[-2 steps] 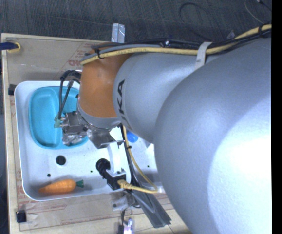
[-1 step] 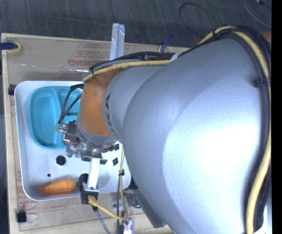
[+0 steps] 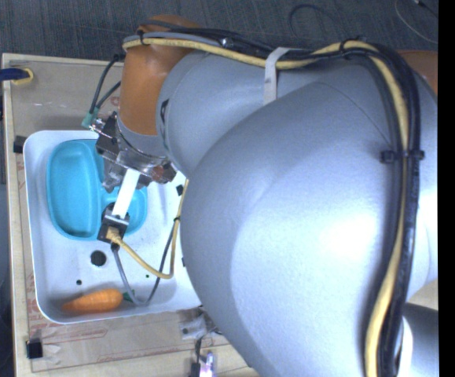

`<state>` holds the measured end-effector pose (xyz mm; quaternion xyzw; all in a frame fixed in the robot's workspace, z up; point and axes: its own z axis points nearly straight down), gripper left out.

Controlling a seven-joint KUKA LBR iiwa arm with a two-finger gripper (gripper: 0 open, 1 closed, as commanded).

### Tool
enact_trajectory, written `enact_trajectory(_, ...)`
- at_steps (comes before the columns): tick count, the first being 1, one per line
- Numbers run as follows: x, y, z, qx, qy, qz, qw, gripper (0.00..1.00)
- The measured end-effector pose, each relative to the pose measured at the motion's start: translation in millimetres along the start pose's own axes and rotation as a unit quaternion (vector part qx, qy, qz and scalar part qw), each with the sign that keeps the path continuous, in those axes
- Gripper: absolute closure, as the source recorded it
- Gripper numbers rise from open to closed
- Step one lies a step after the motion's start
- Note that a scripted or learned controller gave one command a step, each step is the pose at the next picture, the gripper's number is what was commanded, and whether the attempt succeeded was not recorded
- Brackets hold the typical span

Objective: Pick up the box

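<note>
Orange carrot [image 3: 93, 301] and a small black knob [image 3: 97, 259] lie lower left in the white bin [image 3: 50, 269]. Grey arm [image 3: 306, 210] hogs the right; gripper [image 3: 111, 149] at the blue box [image 3: 71, 188]'s upper-right edge, can't tell if open.

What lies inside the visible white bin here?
A blue box, an orange carrot-like item and a small black thing. The arm covers the right part of the bin, so anything there is hidden.
</note>
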<state>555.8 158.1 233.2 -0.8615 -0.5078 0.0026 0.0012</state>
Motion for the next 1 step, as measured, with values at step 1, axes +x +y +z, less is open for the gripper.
enact_trajectory(1,45.8,59.3,-6.4,0.0,0.0,0.108,0.9942,1.0)
